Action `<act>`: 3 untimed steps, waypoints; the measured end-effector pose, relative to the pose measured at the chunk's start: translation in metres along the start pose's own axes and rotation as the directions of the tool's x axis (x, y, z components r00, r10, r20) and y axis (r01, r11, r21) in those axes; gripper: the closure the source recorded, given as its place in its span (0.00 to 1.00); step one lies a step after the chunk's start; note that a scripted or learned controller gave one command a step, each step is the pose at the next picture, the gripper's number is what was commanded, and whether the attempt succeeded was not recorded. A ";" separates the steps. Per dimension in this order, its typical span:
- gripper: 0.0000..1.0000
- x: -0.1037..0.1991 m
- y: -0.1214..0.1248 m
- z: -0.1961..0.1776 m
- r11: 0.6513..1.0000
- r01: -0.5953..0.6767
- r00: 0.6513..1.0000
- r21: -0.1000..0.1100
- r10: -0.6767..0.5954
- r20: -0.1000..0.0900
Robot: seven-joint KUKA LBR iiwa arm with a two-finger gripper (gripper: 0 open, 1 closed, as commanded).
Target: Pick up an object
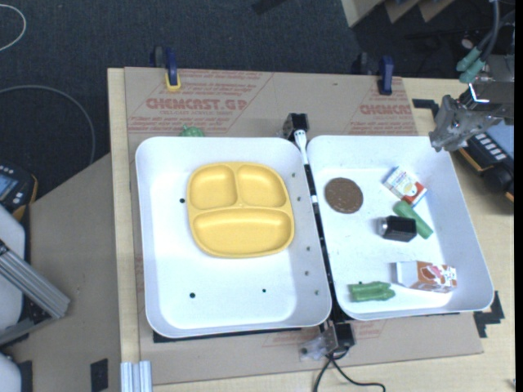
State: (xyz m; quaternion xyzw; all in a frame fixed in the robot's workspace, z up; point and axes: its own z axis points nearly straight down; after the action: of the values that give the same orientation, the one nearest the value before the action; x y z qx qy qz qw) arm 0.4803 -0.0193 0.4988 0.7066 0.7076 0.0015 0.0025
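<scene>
The right bin [466, 211] holds several small objects. A brown round disc [344, 195] lies near its left wall. A small red and white carton [404, 185] sits further right, with a green piece [417, 220] and a black block [398, 229] just below it. Near the front edge lie a brown and white carton [425, 276] and a green toy [371, 291]. My gripper [456, 126] hangs over the back right corner of this bin, apart from all the objects, with nothing seen in it.
The left bin [163, 243] bears a yellow divided plate [240, 209]. Two clamps [171, 68] [385, 76] hold the board at the back. A black hinge strip [312, 211] runs between the bins. Cables and equipment crowd the far right.
</scene>
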 end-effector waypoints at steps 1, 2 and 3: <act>1.00 0.008 -0.002 0.089 1.000 -0.002 1.000 0.016 0.002 -0.001; 1.00 0.040 -0.002 0.127 1.000 0.002 1.000 0.012 -0.002 -0.002; 1.00 0.161 -0.003 0.163 1.000 0.010 1.000 0.012 -0.010 -0.003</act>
State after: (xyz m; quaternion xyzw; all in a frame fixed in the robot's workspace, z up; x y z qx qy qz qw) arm 0.4780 0.1417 0.3352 0.7031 0.7111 -0.0018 -0.0028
